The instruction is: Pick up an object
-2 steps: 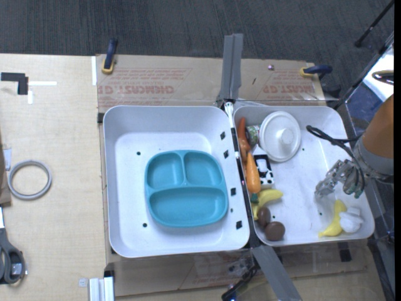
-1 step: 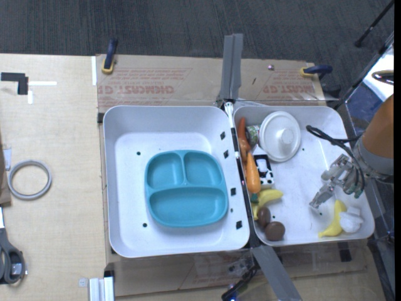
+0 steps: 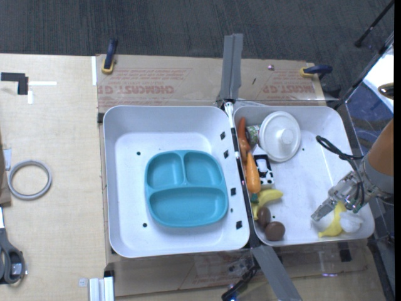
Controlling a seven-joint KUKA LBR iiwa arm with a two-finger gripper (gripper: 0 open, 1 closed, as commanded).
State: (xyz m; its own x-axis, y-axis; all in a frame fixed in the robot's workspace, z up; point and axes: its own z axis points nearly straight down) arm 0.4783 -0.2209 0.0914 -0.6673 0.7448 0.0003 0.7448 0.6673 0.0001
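My gripper (image 3: pixel 327 209) sits low in the right bin (image 3: pixel 301 187), near its right-hand wall and front corner. The metal fingers point down and to the left, with their tips at the bin floor. Whether they are spread or closed I cannot tell from this angle, and nothing is visibly held between them.

A yellow banana-shaped piece (image 3: pixel 333 226) lies just beside the fingertips, on their front side, touching or nearly touching them. It partly rests on a small white object (image 3: pixel 354 224) in the corner.

A black looped cable (image 3: pixel 333 148) runs across the bin's right side toward my wrist.

Along the left wall of the same bin, well apart from my gripper, stand the other items:
- an orange carrot-like piece (image 3: pixel 251 171), lying lengthwise against the divider
- a second yellow banana (image 3: pixel 269 197) below it
- two brown rounded items (image 3: pixel 270 224) at the front
- a small black-and-white block (image 3: pixel 265 171) beside the carrot
- a white domed lid (image 3: pixel 280 135) near the back

Open floor lies between these and my gripper.

The left bin (image 3: pixel 125 143) holds a blue divided plate (image 3: pixel 186 188), flat in its middle.

Outside the bins, on the bench at far left, lie a grey tape ring (image 3: pixel 27 179) and scissors (image 3: pixel 10 262).
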